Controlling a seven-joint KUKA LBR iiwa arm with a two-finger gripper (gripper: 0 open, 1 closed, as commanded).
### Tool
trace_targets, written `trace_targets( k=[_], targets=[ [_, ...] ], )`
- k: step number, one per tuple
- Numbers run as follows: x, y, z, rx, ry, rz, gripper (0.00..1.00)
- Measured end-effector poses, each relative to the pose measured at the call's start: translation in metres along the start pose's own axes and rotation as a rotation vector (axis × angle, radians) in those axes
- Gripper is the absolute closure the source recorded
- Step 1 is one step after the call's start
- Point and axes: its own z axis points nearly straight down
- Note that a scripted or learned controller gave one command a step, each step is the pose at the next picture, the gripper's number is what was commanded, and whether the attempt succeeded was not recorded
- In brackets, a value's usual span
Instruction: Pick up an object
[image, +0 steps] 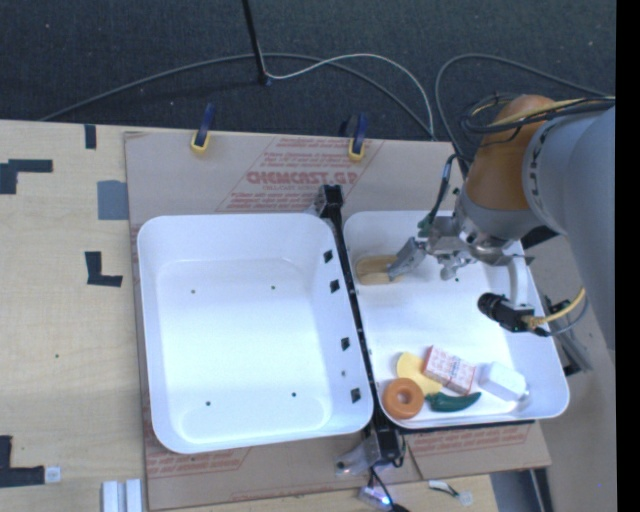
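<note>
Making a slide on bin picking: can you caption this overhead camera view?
End effector at a tan rounded object in the right white bin; orange ring and green pepper lie nearer.

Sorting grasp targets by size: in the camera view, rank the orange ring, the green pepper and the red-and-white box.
1. red-and-white box and orange ring: look about alike, so I won't rank them
2. green pepper: smallest, thin, though partly tucked under the box

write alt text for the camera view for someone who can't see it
A grey arm's gripper reaches a tan object in the right bin, near the divider. A donut, green pepper and small packages cluster at its front.
</note>
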Motion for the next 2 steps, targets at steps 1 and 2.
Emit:
trace_targets(
  k=[1, 2],
  targets=[
    [0.000, -0.001, 0.049, -0.002, 0.000, -0.001, 0.00],
    [0.001, 0.000, 0.037, -0.005, 0.000, -0.001, 1.00]
  ],
)
